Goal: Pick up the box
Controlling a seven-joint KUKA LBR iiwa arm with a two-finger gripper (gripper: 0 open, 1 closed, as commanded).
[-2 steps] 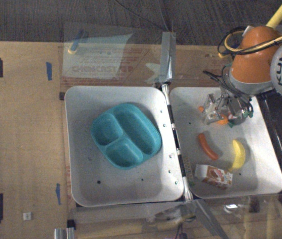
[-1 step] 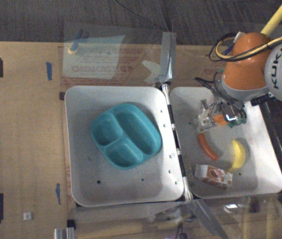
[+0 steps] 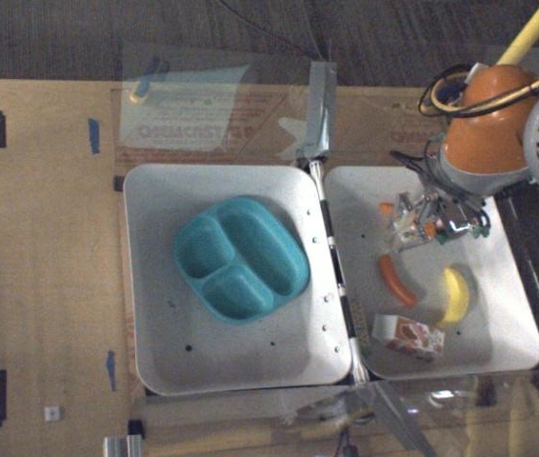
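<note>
A: Item one, the claw [image 3: 412,225]. Position?

B: Over the upper part of the right bin [image 3: 517,350], hanging from the grey arm [image 3: 484,127] with its orange band, which enters from the right. Whether its fingers are spread or pressed together, I cannot tell: the tip is a blur of clear and metallic parts with small orange and green specks. No object can be made out between the fingers.

A: Item two, the box [image 3: 409,336].

B: One, small, white with red-orange print, lying flat near the front edge of the right bin, tilted a little. Well apart from the claw, toward the front of the bin.

A: Other contents, right bin?

B: One orange sausage-shaped piece [image 3: 397,282], lying aslant between claw and box. One yellow banana [image 3: 455,295], just right of it (near the box's upper right, not touching as far as can be seen).

A: Left bin [image 3: 155,350]?

B: One teal divided tray [image 3: 241,257], three compartments, set at a slant near the middle.

A: Anything hard to read?

B: A clear sheet [image 3: 189,108] on the counter [image 3: 41,284] behind the left bin; its print is too faint. The arm is cut off at the right edge.
</note>
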